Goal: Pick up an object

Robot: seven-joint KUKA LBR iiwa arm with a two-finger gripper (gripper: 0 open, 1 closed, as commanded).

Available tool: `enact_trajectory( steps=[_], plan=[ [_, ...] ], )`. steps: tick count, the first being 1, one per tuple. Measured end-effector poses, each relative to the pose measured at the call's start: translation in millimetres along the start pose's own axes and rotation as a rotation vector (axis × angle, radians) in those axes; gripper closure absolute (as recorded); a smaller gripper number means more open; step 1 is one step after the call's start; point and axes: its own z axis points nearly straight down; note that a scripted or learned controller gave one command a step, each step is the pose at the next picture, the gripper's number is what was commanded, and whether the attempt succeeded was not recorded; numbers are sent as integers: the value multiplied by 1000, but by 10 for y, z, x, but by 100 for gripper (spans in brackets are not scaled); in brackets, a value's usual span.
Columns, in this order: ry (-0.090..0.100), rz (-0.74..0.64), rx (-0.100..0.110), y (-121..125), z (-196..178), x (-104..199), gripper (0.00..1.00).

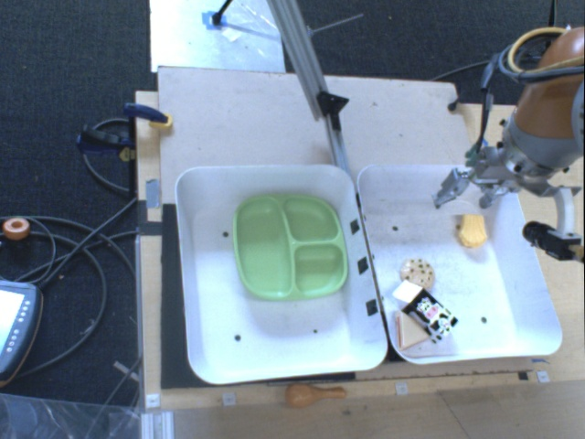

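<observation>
I see the gripper (464, 190) over the right bin (539, 291), fingers spread, holding nothing. Yellow piece (472, 231) lies just near of it; cookie (417, 271) and carton (430, 315) nearer.

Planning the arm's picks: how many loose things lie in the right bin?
3, though some may be hidden. A yellow piece lies just below the gripper, a round cookie sits mid-bin, and a cow-print carton rests near the front edge.
</observation>
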Motion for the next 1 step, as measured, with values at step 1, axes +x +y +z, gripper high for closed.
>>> enact_trajectory(
  steps=[1],
  plan=[
    [0, 2, -1, 34, 426, -38, 0]
  ],
)
